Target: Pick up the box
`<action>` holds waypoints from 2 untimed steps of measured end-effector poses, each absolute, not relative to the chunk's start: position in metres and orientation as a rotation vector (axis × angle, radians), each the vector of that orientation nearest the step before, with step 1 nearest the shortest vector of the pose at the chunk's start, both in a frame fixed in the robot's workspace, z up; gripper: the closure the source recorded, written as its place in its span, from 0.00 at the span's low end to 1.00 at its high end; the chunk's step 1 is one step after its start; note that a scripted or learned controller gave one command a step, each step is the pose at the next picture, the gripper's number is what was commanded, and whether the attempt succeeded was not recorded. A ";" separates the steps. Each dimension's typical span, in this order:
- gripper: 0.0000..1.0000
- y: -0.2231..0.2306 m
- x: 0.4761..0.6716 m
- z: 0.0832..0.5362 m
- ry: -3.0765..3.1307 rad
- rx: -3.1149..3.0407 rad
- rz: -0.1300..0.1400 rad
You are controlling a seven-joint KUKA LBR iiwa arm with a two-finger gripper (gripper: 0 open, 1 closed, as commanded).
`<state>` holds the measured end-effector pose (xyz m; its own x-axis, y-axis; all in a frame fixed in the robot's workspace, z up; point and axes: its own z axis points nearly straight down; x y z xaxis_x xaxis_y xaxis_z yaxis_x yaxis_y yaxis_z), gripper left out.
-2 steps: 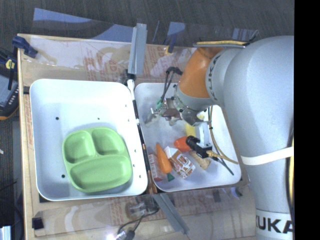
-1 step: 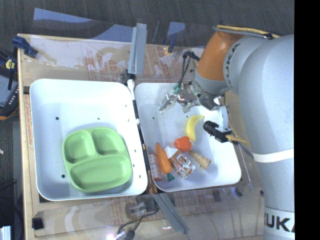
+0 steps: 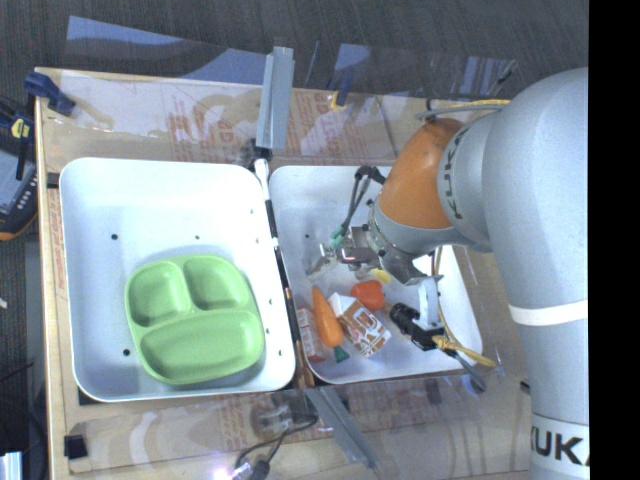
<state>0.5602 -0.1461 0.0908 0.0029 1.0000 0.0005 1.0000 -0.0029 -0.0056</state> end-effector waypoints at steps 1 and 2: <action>0.00 -0.143 0.476 0.092 -2.124 -2.310 0.002; 1.00 -0.143 0.477 0.102 -2.135 -2.303 0.002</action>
